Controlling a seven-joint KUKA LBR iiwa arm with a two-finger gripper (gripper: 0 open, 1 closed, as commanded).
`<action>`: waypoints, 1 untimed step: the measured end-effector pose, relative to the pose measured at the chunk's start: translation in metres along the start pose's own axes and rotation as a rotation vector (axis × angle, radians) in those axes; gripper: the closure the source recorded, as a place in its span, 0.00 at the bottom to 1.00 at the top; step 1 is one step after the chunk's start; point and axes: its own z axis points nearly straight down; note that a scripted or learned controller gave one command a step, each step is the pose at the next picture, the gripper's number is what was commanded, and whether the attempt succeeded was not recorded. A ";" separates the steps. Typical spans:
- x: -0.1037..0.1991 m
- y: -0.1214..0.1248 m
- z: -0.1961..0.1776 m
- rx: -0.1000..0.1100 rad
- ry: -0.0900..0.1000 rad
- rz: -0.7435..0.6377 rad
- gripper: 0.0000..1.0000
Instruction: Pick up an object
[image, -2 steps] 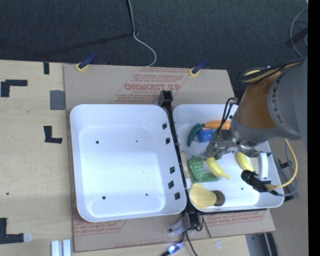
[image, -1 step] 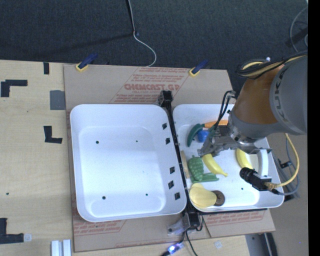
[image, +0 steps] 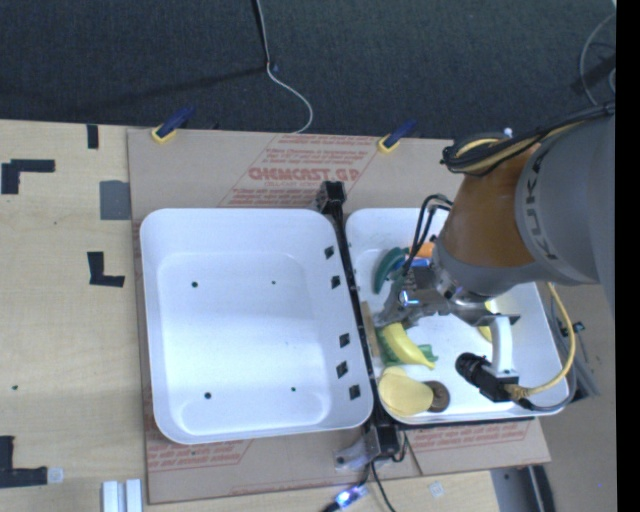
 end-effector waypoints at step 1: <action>0.046 -0.019 -0.009 0.000 0.001 -0.002 1.00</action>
